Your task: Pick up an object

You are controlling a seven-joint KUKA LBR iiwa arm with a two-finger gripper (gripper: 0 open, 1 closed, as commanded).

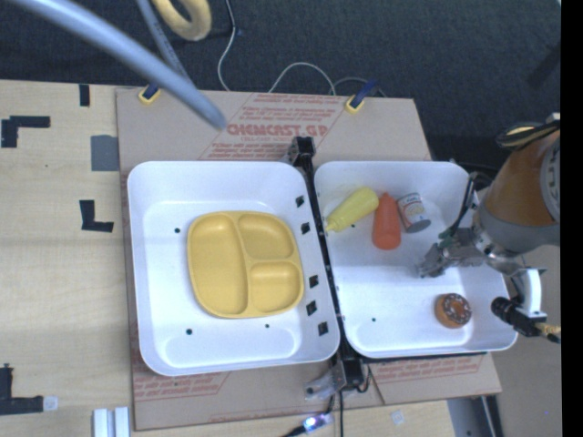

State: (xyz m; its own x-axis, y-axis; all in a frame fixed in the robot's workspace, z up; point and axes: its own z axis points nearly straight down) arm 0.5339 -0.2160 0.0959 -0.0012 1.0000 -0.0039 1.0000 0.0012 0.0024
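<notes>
The right bin (pixel 401 333) holds a yellow bottle (pixel 352 208) lying near its left wall. Beside it are an orange-red bottle (pixel 386 222) and a small grey can (pixel 413 210). A brown doughnut (pixel 453 309) lies near the front right corner. My gripper (pixel 439 260) hangs over the right side of this bin, between the can and the doughnut and touching neither. Nothing shows in its grasp. The orange and grey wrist (pixel 519 198) reaches in from the right edge.
The left bin (pixel 155 244) holds a yellow divided plate (pixel 244 264). A black divider (pixel 314 244) runs between the bins. Both bins rest on a cardboard sheet (pixel 273 126) on the wooden bench. A grey pole (pixel 100 35) crosses the top left.
</notes>
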